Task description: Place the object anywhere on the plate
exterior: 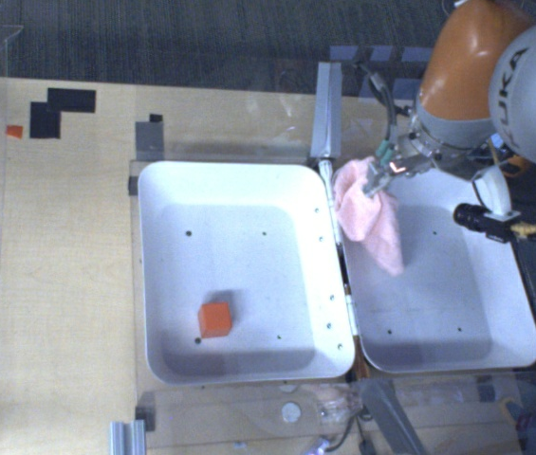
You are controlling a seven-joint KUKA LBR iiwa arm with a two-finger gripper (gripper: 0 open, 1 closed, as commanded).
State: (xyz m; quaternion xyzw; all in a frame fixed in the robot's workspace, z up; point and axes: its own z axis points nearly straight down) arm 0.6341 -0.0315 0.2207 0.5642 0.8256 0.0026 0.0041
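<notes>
A pink cloth (370,218) hangs limp over the left part of the right bin (457,292), close to the divider between the bins. Its top corner is pinched in my gripper (379,178), which is shut on it and reaches in from the upper right. The cloth's lower end droops down toward the bin floor. An orange cube (215,319) lies on the floor of the left bin (249,207), near its front left.
The grey arm with its orange band (467,45) covers the upper right corner. A black cable part (481,219) sticks out over the right bin. A metal rail (326,112) stands behind the divider. Black marks (59,110) lie on the bench at far left.
</notes>
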